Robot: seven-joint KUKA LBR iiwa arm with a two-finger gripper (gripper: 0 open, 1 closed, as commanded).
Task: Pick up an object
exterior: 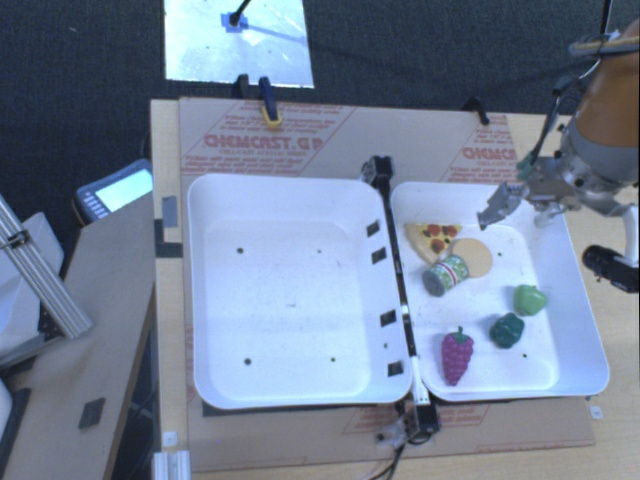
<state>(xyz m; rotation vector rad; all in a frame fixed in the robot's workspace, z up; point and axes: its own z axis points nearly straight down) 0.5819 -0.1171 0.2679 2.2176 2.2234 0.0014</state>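
Six toys sit in the right bin [575,298]; nothing picked yet. Gripper [497,208] hovers just above the pizza slice [434,236], can't tell its grip state. Next: drop onto one.

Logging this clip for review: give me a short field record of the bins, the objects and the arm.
right bin: pizza slice, can on its side, cookie, light green pepper, dark green pepper, purple grapes
left bin: white, shallow
gripper: above the right bin's far edge, nothing seen held
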